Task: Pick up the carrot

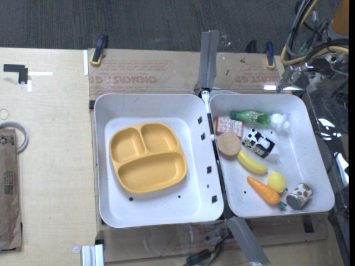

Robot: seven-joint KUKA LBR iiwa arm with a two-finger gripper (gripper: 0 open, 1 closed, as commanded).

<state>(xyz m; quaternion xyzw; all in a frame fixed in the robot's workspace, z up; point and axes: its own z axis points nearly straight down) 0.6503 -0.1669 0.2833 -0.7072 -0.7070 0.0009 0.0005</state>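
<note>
Single fixed camera, mounted above the surface, looking down at a slant. Both white bins sit mid-frame: left bin and right bin side by side, fully in shot. Mid distance; cardboard backing beyond the bins, dark floor past that.

The robot arm shows at the far right corner. Part of it is orange, a rounded patch right at the edge. Below that the body looks grey and shiny, with bright silver metal bits that catch the light. Black cables loop around it in big curves. A yellow cable bends along with them. Lower down on the right side there are dark, glossy parts with white glints on them. The small details are too blurry to tell.
</note>
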